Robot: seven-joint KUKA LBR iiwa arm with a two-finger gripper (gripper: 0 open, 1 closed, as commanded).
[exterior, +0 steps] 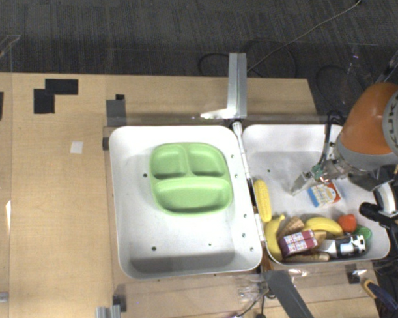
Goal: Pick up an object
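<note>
- Gripper (308,178) hangs low in the right bin (277,146), fingers spread apart with nothing between them.
- Just beside its tips on the right lies a small blue-and-white carton (323,194), flat on the bin floor; its print is too small to read.
- Bananas (318,224), corn cob (261,198) and a brown packet (298,241) crowd the near edge.
- Green divided plate (188,176) sits in the left bin (132,209).
- Arm's orange band (367,120) leans in from the right.

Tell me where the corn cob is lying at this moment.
The corn cob lies in the right bin, along its left wall beside the divider, just above the bananas at the bin's near end.
</note>
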